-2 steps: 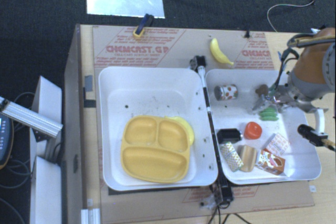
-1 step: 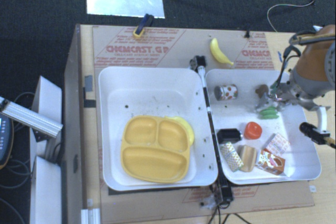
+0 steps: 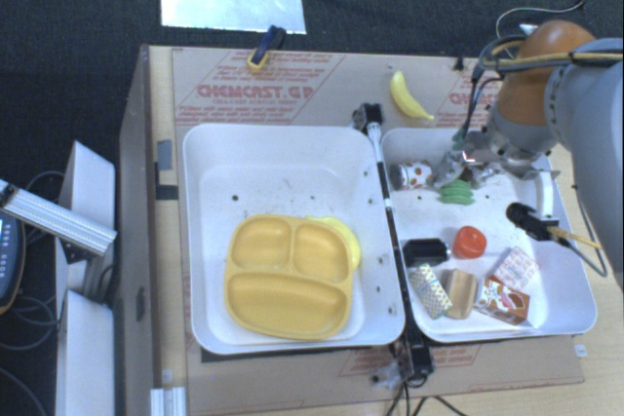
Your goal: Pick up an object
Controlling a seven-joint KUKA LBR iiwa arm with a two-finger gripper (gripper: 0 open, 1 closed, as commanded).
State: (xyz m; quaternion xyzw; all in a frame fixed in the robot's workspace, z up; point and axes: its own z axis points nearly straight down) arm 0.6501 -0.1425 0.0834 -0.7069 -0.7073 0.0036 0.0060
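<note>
The bench (image 3: 292,78) is spread beneath everything, w/ the pincer (image 3: 458,169) placed over its view-R half. The L bin (image 3: 283,136) is laid well to view-L of the pincer. The R bin (image 3: 570,283) is set directly under it, the pincer being found low over that bin's far part. The grey arm (image 3: 575,102), w/ its orange band, is brought in from view-R, above and behind the pincer. Whether the pincer is released or clenched cannot be told. A yellow divided tray (image 3: 288,278) is laid in the L bin, far to view-L of the pincer and nearer the camera. A banana (image 3: 409,97) is left on the bench outside the bins, beyond the pincer and slightly view-L. A red-and-white packet (image 3: 505,300) and a paler packet (image 3: 518,265) are placed in the R bin's near part, well apart from the pincer, toward the camera and view-R. A checked packet (image 3: 429,290) and a tan roll (image 3: 458,292) are laid side by side, approx. straight below the pincer in view, also well apart. A black block (image 3: 425,251) is set btwn those two and the pincer, slightly view-L. A spotted cup (image 3: 415,175) is seen just view-L of the pincer. A red round obj. (image 3: 470,242) is found near, below the pincer in view. A small green piece (image 3: 455,194) is seen just below the pincer tip in view; contact cannot be judged.
</note>
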